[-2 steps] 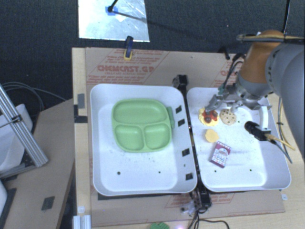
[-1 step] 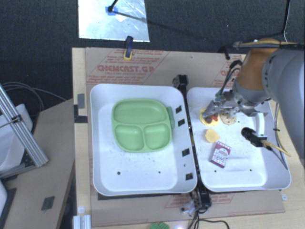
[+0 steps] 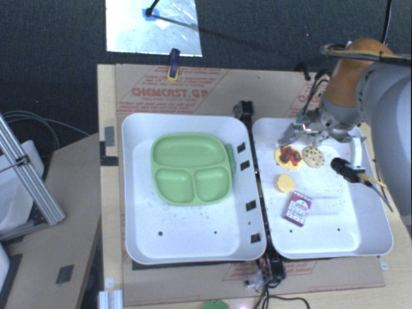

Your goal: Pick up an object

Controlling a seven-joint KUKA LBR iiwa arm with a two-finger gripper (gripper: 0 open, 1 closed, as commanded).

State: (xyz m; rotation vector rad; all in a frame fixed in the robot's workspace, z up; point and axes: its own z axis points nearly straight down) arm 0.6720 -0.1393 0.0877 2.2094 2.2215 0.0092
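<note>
Right bin (image 3: 347,240): pizza slice toy (image 3: 288,157), cookie (image 3: 313,156), yellow piece (image 3: 286,183), small carton (image 3: 298,208).
Gripper (image 3: 301,129): above pizza slice toy; jaw state undeterminable.
Handling: carton probably light, stiff; grasp across narrow sides.

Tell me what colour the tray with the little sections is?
The tray is light green, seen clearly in the camera view, lying in the left bin.

Grey arm w/ orange band above the wrist comes in from the right, bent downward and leaning left. Its metal two-finger claw (image 3: 301,131) hangs low at the upper left of that reach, wrist cables trailing behind. Finger state not clear from here.
</note>
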